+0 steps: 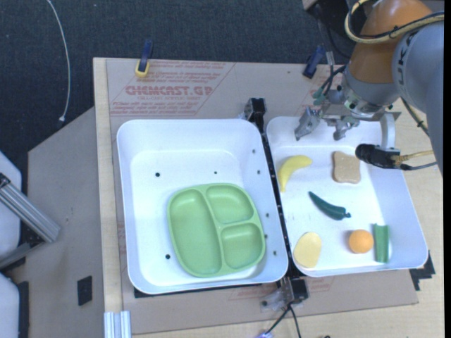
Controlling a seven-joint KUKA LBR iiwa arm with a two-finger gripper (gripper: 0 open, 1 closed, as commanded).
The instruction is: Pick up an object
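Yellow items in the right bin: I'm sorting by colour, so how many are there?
2. The banana lies near the bin's left wall, upper part; the pale yellow lemon-like piece sits at the lower left corner. None looks hidden.

A brown bench board [176, 94] carries two white bins, left [137, 189] and right [402, 210], side by side.

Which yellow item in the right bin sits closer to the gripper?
The banana, curved, at the bin's upper left, just below the gripper. The other yellow piece, a pale rounded lemon-like item, lies at the bin's near edge, farther away.
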